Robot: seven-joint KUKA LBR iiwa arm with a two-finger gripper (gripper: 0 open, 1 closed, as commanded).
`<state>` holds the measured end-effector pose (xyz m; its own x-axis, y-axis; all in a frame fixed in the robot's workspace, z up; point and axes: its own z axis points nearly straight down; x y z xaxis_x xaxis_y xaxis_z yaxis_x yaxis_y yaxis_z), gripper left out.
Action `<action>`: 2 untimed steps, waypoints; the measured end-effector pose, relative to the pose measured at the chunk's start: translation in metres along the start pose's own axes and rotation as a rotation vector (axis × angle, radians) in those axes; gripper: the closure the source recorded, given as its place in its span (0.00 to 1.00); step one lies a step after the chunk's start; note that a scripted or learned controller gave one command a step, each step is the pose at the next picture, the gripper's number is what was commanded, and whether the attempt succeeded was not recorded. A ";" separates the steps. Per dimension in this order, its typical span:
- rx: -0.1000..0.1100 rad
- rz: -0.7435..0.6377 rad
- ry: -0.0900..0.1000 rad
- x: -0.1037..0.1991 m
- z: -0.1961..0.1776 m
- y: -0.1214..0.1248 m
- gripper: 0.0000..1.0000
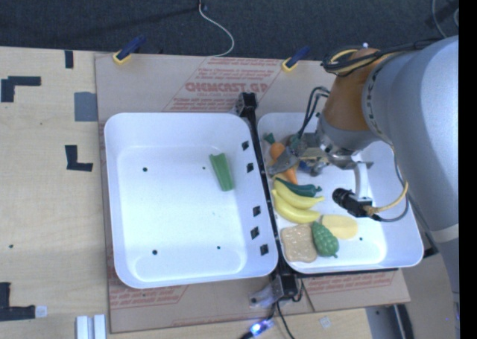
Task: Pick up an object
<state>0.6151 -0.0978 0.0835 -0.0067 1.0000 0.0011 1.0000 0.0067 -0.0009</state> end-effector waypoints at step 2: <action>0.027 0.008 -0.001 0.002 -0.007 0.046 1.00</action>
<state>0.6611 -0.0953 0.0904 0.0013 1.0000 -0.0002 0.9996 -0.0013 -0.0277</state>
